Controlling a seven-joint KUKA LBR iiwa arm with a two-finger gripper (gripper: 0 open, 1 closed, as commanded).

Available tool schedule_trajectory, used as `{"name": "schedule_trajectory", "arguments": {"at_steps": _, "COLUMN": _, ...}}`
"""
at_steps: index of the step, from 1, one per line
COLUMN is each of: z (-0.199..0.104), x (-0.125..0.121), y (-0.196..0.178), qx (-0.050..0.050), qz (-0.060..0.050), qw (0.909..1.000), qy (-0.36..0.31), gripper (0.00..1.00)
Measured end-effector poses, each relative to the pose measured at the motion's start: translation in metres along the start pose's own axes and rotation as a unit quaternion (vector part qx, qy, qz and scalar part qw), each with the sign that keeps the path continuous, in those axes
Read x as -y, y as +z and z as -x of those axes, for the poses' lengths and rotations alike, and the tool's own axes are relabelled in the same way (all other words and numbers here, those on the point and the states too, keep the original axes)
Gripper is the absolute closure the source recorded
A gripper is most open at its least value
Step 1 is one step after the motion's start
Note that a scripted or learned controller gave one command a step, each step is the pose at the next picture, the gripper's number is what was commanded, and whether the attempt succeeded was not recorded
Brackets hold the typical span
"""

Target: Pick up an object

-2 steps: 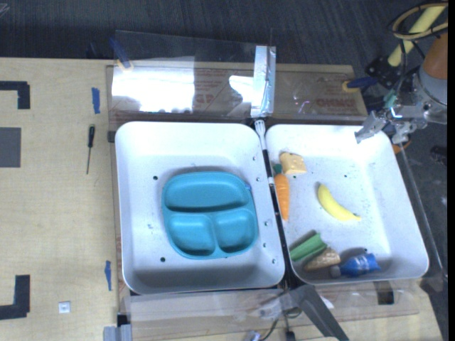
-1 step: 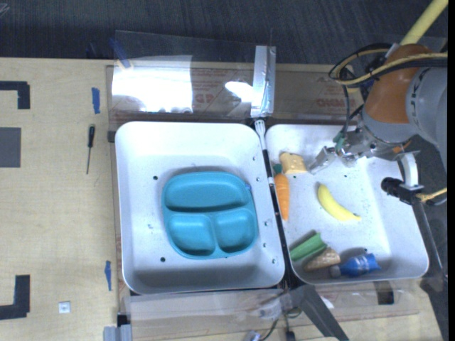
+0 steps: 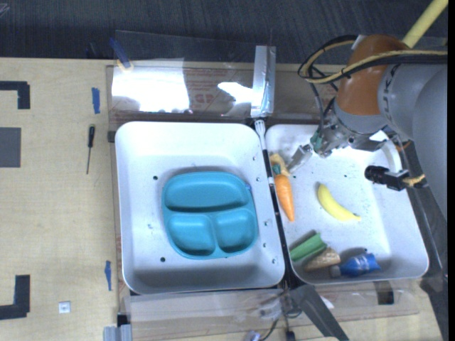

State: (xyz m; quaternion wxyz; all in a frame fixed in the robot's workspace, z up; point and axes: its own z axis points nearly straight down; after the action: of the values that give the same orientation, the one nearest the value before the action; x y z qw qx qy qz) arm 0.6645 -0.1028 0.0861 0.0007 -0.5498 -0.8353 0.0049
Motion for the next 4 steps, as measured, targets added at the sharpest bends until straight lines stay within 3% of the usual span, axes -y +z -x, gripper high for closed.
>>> {"name": "schedule_trajectory", "arguments": {"at_steps": 1, "z": 0.025, "x": 0.007, "y": -0.043, "qx": -0.001, "qz": 0.007, "qw": 0.9819, "qy": 0.189, "gripper": 0.00}}
{"name": "schedule_trajectory", "arguments": {"at_steps": 2, "z": -0.027, "x": 0.084, "y": -0.001, "qx": -0.002, "qz": 0.007, "qw": 0.9953, "qy": 0.097, "gripper": 0.00}}
{"name": "schedule_trajectory", "arguments": {"at_steps": 3, "z": -0.026, "x": 0.082, "y": -0.013, "qx": 0.000, "qz": 0.011, "qw": 0.9952, "qy": 0.098, "gripper": 1.00}}
{"name": "schedule_trajectory", "arguments": {"at_steps": 4, "z": -0.026, "x": 0.081, "y": -0.023, "qx": 0.001, "qz": 0.012, "qw": 0.9951, "qy": 0.098, "gripper": 1.00}}
